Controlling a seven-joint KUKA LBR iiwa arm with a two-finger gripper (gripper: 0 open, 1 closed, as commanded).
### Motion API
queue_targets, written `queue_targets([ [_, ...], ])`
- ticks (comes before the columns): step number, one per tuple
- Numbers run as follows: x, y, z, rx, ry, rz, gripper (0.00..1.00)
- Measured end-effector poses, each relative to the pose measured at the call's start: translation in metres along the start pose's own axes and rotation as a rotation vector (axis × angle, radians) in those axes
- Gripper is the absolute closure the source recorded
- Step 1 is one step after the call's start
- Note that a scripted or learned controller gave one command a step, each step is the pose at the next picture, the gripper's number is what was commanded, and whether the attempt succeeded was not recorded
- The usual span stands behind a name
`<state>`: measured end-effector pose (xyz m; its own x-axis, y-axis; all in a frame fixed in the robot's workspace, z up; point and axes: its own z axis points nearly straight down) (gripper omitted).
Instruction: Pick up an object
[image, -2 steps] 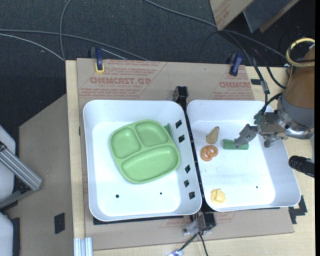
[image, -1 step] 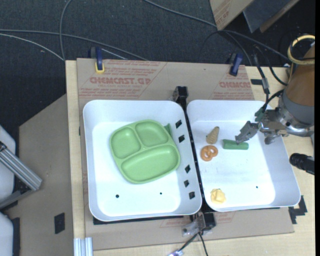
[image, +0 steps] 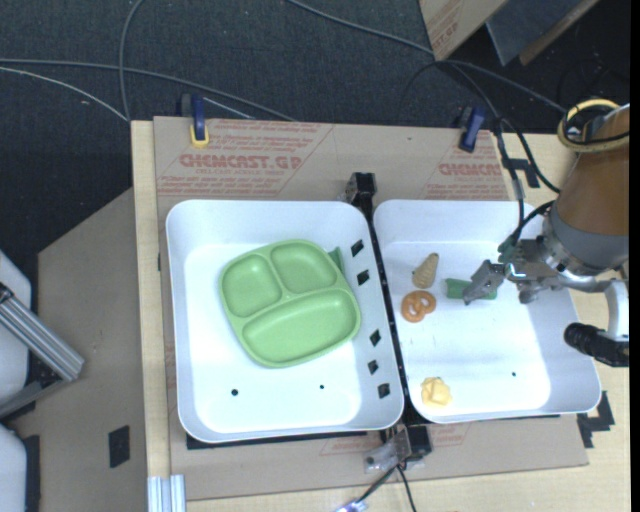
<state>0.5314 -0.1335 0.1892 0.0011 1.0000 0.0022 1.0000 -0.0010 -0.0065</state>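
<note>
Grey gripper (image: 487, 282) sits low in the right bin (image: 480, 365), fingers closed on a small green object (image: 459, 289) at their tips. We judge a slow, straight lift would best keep it pinched. Beyond lie a tan cone (image: 427, 268), a pretzel (image: 418, 305) and a yellow piece (image: 434, 391).

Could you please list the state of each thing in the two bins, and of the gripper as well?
Green divided plate: lying flat in the left bin, right way up, compartments bare.
Cone-shaped toy: lying on its side in the right bin.
Pretzel toy: lying flat, apart from the cone.
Yellow toy: resting near the front wall.
Small green object: lying at the gripper's tip.
Gripper: low over the right bin; grasp unclear.
</note>
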Motion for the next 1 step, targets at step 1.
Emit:
queue_targets([
  [1, 0.0000, 0.0040, 0.0435, 0.000, 0.000, -0.001, 0.00],
])
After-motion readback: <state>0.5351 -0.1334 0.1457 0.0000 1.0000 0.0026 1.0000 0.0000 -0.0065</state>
